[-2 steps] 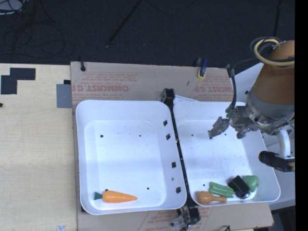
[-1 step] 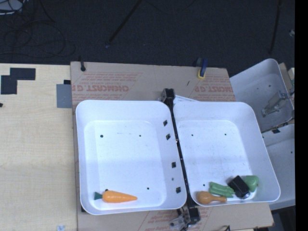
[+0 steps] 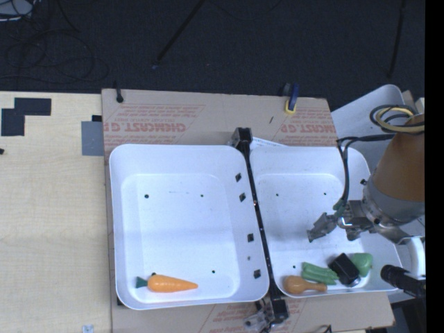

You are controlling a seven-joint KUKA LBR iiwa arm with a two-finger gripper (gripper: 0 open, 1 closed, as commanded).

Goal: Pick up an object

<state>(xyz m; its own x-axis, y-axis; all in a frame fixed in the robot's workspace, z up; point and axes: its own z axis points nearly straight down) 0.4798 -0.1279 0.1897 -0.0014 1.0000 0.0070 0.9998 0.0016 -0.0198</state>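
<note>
Tool hovering over right bin, above its floor, nothing visibly held; can't tell its opening. I judge approach step. Cluster at bin's near edge: green vegetable, black block, tan pear-like piece. Carrot in left bin. Next: I'd shift toward cluster, descend.

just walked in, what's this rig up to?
The grey KUKA arm with the orange band reaches in from the right, its pincer over the right white bin, above a cluster at the near edge: a green pepper-like toy, a black block, a light green piece and a tan gourd-shaped toy. An orange toy carrot lies in the left white bin.
</note>
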